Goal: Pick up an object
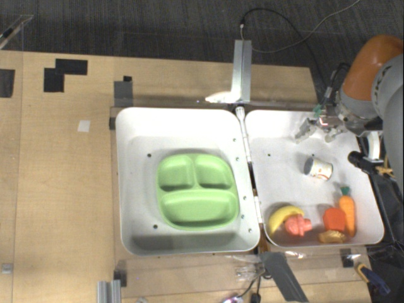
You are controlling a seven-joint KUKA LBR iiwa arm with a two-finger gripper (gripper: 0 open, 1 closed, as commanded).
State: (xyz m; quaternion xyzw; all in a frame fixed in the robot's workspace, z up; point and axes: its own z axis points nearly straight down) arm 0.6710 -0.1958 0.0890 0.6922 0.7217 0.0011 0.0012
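My gripper (317,132) hangs over the back part of the right bin (278,141), its two fingers spread apart with nothing between them. A small white cup (318,168) lies on its side a little in front of the gripper, apart from it. Along the bin's front edge lie a yellow banana (283,216), a pink toy (298,226), a red-orange block (334,219), an orange carrot with a green top (347,209) and a small brown piece (331,236).
The left bin (136,169) holds a green divided plate (197,191). A metal post (242,71) stands behind the seam between the bins. The arm's orange band (372,65) and cables sit at the right edge.
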